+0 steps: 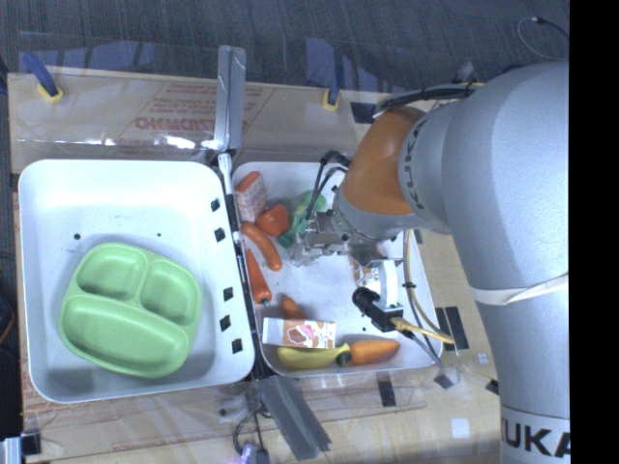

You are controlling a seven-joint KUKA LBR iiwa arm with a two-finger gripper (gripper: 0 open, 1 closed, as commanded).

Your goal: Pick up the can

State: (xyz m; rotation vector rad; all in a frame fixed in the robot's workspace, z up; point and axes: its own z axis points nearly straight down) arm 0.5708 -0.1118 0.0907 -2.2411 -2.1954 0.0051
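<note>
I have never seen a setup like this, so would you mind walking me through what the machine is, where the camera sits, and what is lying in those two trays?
Gladly. The big grey shape on the right with the orange band is a robot arm. Its gripper, a two-finger claw, reaches down into the right bin. The single camera is fixed above the bench and looks down at a slant.

Two shallow white bins sit side by side. The left bin holds a green divided plate. The right bin holds toy food: carrots, a tomato, a banana, a small carton and a box at the back.

I cannot tell from this picture whether the gripper holds anything, and I cannot pick out a can with certainty.
</note>
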